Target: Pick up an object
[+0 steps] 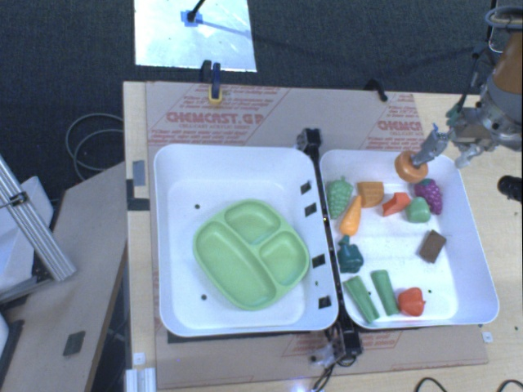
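Red tomato toy (411, 300) and green pieces are sitting at the right bin's (478, 280) front edge; gripper (445, 147) is hovering at its back corner, fingers spread, gripping nothing. Orange round toy (408, 168) is lying just beside one fingertip (probable target), so centring over it before closing is looking wise.

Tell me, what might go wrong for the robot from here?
The gripper sits over the far edge of the right bin, by an orange round piece. That piece lies close to the rim, so it might get pushed out. The purple grapes and other toys are crowded nearby, so they may be nudged.
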